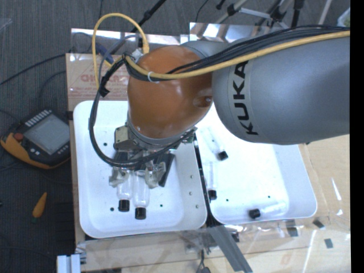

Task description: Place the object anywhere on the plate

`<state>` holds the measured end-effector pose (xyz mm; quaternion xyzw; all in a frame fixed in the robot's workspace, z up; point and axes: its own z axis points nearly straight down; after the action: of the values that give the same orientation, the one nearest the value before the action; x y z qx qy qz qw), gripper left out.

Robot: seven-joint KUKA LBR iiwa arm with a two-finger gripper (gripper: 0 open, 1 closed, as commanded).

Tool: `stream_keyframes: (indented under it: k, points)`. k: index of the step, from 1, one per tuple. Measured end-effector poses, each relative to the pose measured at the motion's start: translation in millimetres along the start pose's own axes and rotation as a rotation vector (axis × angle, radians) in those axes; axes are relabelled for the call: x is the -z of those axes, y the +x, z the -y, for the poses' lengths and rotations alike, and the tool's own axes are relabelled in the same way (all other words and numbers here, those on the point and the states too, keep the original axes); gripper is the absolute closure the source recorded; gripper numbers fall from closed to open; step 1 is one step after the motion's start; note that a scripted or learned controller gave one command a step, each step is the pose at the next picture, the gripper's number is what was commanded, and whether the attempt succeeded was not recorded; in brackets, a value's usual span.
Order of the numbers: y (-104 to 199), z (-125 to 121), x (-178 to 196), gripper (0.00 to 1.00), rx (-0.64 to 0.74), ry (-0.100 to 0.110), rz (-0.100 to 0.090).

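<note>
"KUKA" is lettered in black on the grey arm (273,95); the tool (136,178) is lowered into the left white bin (91,209), grip unclear.

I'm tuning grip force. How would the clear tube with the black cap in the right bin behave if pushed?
The clear tube lies flat and looks round, so it would probably roll. Its see-through body suggests light plastic, likely slippery. It lies near the right bin wall, which may stop it.

White bins (85,152); grey arm (284,90) with black lettering and an orange band (165,92). Yellow cable (116,19). Clear vials (139,195), seemingly black-capped. Brown cardboard (91,75); dark grey floor (34,38).
</note>
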<state>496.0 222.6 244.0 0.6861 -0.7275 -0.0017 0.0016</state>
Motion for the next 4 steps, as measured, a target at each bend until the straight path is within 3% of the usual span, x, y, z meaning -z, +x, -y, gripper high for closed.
stream_keyframes:
  k: [1,2,3,4]
  points:
    - [-3,-6,-145,1.00,-0.004,0.020,0.009]
    - [-6,-12,13,1.00,0.039,0.002,0.004]
    - [-6,-12,13,0.00,0.040,0.002,0.004]
    - [-8,-12,20,1.00,0.037,-0.001,0.007]
